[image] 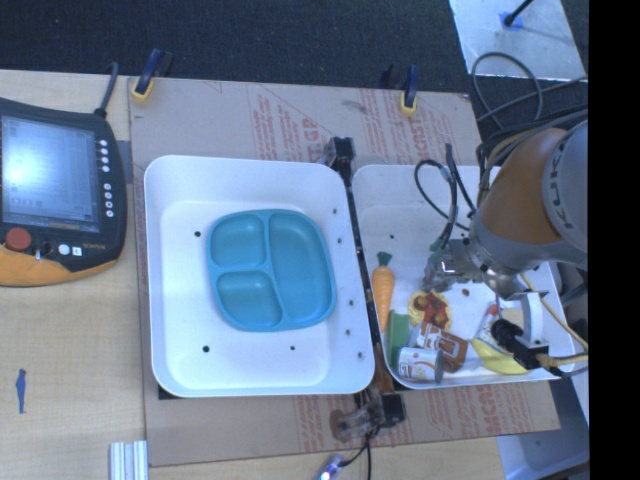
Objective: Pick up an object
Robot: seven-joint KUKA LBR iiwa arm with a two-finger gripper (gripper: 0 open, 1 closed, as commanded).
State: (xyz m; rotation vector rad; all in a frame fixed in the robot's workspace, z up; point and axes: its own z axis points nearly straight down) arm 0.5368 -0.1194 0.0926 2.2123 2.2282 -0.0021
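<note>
The claw (452, 266) hangs over the right bin (400, 193), at the end of the arm (530, 203) that enters from the right; its state cannot be told from this angle. The candidate objects lie in a loose cluster in the near half of that bin, below and slightly left of the claw. The toy carrot (383, 286) is the clearest target: it lies just beside the bin's left wall, to the left of the claw, with its long axis running near-to-far and its green top at the far end. A red and yellow item (432, 311) sits almost directly under the claw, with a small carton (420, 361) and a yellow piece (497, 356) nearer the front rim, packed close or touching. The bin floor is smooth white plastic, so objects will probably slide if nudged. The left bin (170, 268) holds a blue divided plate (270, 269). Room on the table (70, 368) is ample; inside the cluster it is tight.
</note>
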